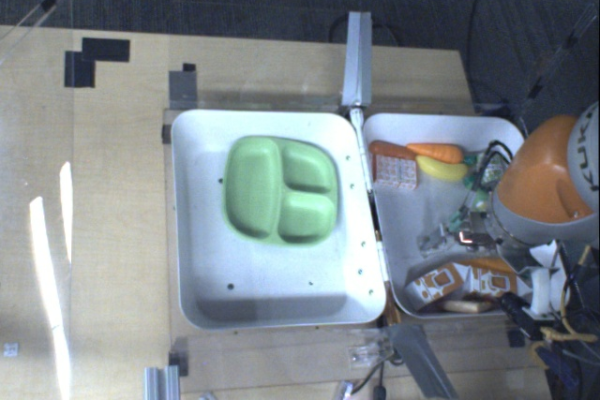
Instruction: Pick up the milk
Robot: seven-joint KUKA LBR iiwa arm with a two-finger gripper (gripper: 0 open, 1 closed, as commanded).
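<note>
Grey arm (562,192) with orange band, entering from the right, over the right-hand bin (403,229); wrist bent down toward that bin's right half; gripper (466,225) low inside the bin, near its right wall; finger state not discernible.

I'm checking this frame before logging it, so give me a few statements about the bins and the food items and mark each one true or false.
1. The green divided tray lies in the left bin. True.
2. The carrot and the banana lie near the far edge of the right bin. True.
3. The green tray has one single compartment. False: it shows three compartments, one long and two smaller.
4. The arm's orange band hangs over the left bin. False: it is above the right side of the right bin.
5. A brown and white carton lies near the front edge of the right bin. True.
</note>
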